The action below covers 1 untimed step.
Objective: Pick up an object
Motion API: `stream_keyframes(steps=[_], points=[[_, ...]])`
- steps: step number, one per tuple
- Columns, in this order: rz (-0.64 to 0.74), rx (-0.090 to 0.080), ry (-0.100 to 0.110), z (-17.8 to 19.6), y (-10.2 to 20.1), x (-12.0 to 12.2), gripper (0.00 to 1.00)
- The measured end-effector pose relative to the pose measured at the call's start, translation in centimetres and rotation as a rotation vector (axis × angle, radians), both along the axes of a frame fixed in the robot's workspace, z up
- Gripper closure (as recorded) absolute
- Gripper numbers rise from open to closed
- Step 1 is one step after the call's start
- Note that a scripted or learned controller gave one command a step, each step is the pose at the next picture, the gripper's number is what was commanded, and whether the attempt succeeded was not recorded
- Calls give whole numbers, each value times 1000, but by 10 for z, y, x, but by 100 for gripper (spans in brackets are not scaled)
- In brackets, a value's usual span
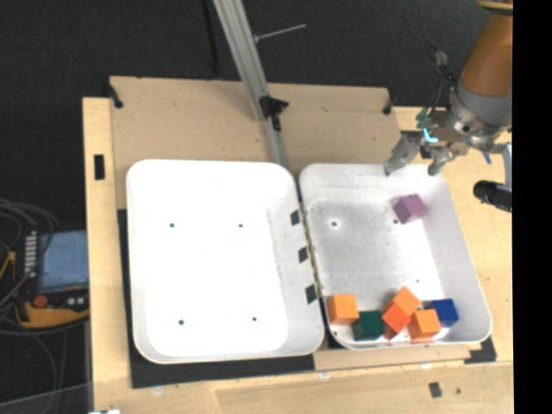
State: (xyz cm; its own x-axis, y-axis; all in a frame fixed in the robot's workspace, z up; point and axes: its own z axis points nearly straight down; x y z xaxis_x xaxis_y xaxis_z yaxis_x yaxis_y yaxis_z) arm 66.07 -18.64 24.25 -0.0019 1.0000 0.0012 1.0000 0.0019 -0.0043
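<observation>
While the end effector (pixel 415 156) hangs with its fingers spread wide and empty above the far rim of the right bin (pixel 461 253), we see a small purple cube (pixel 409 207) just below it, apart from the orange, green and blue blocks at the near wall.

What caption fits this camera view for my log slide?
Open gripper above the right bin's far edge, near a purple block; five more blocks cluster at its near edge.
</observation>
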Motion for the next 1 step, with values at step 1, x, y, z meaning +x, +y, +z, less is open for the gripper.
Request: stream_keyframes(steps=[1], points=[[2, -5, -4, 4, -1, 1, 0]])
